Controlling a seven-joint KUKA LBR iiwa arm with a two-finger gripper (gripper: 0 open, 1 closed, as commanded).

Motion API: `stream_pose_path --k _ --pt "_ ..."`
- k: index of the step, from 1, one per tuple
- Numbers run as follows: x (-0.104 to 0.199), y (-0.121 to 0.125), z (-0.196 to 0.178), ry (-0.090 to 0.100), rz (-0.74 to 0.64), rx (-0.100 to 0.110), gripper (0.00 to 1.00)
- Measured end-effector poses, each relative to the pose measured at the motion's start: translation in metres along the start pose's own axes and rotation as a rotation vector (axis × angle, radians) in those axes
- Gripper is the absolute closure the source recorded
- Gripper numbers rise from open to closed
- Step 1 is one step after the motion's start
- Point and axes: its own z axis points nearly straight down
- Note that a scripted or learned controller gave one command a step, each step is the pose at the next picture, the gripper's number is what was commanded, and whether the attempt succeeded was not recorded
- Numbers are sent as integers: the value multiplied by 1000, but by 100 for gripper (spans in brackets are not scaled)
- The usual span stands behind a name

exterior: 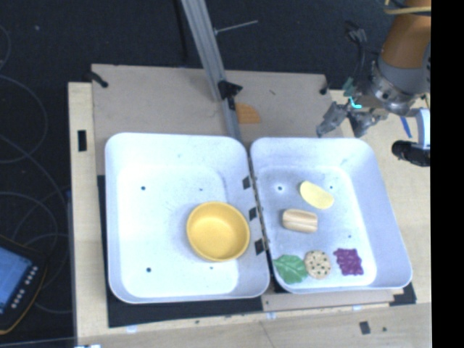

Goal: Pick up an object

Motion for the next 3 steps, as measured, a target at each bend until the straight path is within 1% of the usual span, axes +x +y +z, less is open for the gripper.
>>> stream_pose_path --k 1,2,3 --pt "5 1 61 1 -2 5 0" --pt "2 2 124 1 1 6 0" --pt "0 1 162 0 1 3 0"
